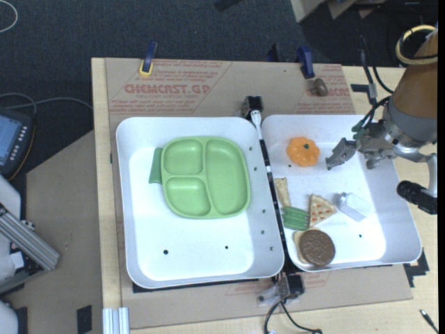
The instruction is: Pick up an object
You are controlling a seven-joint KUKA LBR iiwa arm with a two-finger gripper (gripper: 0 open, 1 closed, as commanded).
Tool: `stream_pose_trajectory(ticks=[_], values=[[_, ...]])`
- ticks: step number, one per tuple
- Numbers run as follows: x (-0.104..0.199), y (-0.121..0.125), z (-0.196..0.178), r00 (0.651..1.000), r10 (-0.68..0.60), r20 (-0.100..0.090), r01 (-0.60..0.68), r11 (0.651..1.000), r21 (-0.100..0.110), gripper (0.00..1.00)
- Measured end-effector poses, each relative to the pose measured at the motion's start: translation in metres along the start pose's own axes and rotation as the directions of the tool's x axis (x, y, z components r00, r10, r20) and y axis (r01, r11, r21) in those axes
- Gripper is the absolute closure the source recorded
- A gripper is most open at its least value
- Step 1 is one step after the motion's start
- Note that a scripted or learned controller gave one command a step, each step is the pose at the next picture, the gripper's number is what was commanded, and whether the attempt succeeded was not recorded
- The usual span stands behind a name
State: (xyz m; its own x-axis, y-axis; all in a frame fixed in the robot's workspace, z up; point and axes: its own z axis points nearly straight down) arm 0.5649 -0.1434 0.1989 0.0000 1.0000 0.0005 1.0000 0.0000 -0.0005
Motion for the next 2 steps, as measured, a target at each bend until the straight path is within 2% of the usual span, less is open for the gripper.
stream_pose_trajectory(ticks=[1,2], values=[[0.002,0.007,0.046,1.0,0.0,-0.002,0.0,1.0,0.005,0.0],[0.011,-0.001,0.101,1.0,0.0,-0.002,0.0,1.0,0.006,0.0]])
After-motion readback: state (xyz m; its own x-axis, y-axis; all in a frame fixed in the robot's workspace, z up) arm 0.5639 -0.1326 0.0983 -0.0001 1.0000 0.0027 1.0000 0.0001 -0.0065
